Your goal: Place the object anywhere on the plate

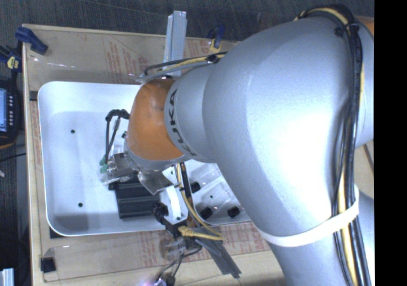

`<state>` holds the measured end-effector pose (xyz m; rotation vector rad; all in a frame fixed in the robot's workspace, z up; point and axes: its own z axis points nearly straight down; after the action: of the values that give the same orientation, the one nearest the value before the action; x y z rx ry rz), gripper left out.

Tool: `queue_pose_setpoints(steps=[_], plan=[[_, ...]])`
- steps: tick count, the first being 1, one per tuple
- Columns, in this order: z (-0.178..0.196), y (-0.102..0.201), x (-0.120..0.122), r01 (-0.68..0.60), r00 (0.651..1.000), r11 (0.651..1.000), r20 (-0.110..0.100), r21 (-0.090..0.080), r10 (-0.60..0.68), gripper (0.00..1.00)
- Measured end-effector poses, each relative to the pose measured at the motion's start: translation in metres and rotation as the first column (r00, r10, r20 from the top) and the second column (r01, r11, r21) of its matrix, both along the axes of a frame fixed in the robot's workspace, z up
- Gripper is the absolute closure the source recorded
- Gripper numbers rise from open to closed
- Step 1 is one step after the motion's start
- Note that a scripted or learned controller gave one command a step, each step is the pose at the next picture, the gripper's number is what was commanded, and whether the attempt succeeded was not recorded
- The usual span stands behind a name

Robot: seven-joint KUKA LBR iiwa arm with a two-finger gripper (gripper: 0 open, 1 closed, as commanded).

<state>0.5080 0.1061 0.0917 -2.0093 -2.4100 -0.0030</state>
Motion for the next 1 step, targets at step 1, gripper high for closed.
queue_pose_setpoints(steps=[1], plan=[[0.0052, 0.1002, -0.0142, 0.351, 0.936, 0.936, -0.001, -0.006, -0.351, 1.0]])
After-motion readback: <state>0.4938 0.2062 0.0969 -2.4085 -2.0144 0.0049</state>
